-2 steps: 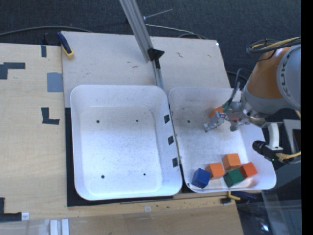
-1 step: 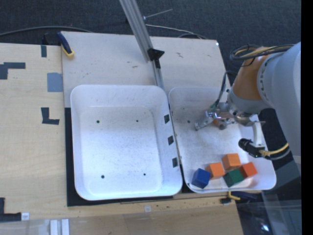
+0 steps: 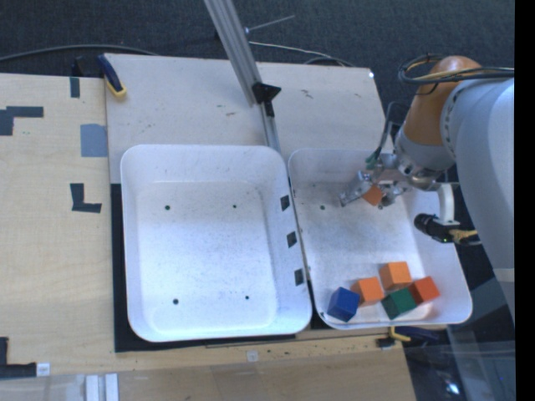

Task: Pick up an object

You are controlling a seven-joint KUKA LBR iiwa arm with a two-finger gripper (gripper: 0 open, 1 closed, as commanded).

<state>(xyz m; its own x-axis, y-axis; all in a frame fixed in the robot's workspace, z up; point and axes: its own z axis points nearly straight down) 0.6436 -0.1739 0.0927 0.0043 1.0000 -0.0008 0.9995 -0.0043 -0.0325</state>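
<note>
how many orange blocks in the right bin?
3 in the right bin's near corner: one at the back, one beside the blue block, one right of the green block. Something orange sits at the pincer, possibly a fourth.

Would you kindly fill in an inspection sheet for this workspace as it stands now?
Surface: bench bearing two white bins, left bin and right bin, side by side.
Job's things: blue block, green block and three orange blocks clustered at the right bin's near end.
Clutter: yellow-tipped clamp at the bench's far left; grey tape patches.
Grippers: gripper above the right bin's far end, something orange at it; a hold cannot be told.
Cables: black cable looping over the arm.
Surroundings: metal rail, dark floor.
</note>
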